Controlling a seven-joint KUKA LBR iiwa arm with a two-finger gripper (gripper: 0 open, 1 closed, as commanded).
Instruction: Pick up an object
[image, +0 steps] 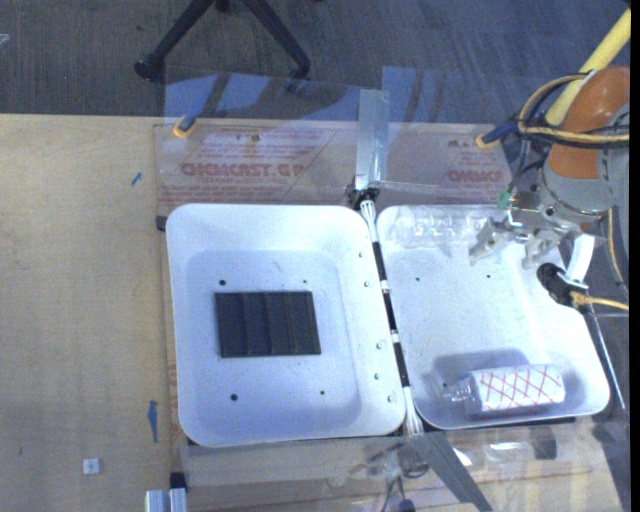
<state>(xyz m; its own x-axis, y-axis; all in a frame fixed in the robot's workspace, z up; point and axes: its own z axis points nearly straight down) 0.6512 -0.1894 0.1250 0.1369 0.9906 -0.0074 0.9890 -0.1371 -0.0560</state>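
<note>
One fixed cam, overhead at a slant, covers both bins (190, 240).

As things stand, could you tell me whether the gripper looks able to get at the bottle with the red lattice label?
Probably yes. The gripper hangs over the right bin's far end, and the bottle lies alone at the near end, with bare floor between them.

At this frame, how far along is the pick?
Done: the gripper is over the right bin, near its far edge. In hand: nothing shows between its fingers; whether they are open or shut cannot be told. Left: the whole grasp. The bottle with the red lattice label lies on its side at the right bin's near edge, apart from the gripper, and the dark ribbed slab lies flat in the left bin.
</note>
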